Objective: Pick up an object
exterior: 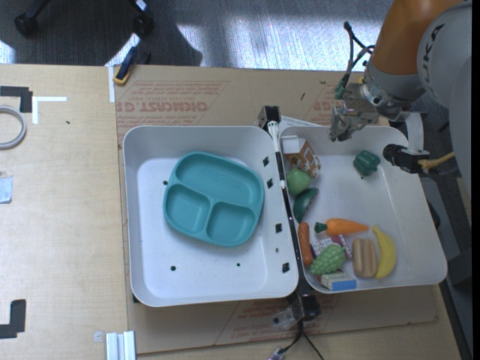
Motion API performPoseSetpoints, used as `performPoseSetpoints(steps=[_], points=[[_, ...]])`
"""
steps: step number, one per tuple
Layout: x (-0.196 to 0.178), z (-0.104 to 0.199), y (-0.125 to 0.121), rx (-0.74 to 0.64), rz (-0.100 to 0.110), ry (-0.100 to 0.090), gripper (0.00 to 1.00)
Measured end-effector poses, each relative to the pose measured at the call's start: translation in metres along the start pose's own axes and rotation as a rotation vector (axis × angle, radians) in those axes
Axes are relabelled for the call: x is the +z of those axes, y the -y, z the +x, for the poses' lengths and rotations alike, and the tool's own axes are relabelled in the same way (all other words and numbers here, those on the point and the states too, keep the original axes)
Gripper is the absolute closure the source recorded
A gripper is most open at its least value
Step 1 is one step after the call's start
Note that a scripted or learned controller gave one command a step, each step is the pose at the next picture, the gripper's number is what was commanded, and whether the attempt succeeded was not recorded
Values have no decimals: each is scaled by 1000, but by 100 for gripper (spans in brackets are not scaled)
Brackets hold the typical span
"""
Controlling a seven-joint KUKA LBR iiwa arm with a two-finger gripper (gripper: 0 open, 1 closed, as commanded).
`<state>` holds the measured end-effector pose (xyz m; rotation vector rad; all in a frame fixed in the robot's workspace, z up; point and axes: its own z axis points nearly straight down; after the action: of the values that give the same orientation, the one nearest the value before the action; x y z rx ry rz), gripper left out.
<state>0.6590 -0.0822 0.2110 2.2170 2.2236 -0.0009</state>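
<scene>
Camera view: gripper [343,126] hanging over the far rim of the right bin [420,223], nothing visible between its tips. Spread or pressed together, cannot tell from this slant.

Nearest candidate, by judgement: small dark green piece [366,162], just beside the gripper, toward the near side of the right bin and slightly toward the arm's side. Compact shape, no clear long axis. Clear white floor around it, so probably the easiest approach.

Everything else measured from that green piece:
- Boxed snack [303,156] and green pepper [298,180] across the bin, against the divider wall.
- Dark green leafy bit [303,201] just nearward of the pepper.
- Carrot [345,226] nearward, long axis roughly across the bin.
- Hot dog [365,256] and banana [385,252] further nearward, side by side, touching, long axes running near-to-far.
- Bumpy green vegetable [328,259] and a thin orange stick [304,244] along the divider.
- Small blue-and-white box [339,281] at the near rim.

Count: two bins, one arm. Left bin [142,201]: one teal divided plate [214,199].
</scene>
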Motion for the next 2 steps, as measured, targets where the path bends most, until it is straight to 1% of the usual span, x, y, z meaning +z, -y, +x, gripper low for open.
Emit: performPoseSetpoints(steps=[1, 2], points=[[0, 0, 0, 0, 0, 0, 0], [91, -27, 92, 5, 2, -1, 0]])
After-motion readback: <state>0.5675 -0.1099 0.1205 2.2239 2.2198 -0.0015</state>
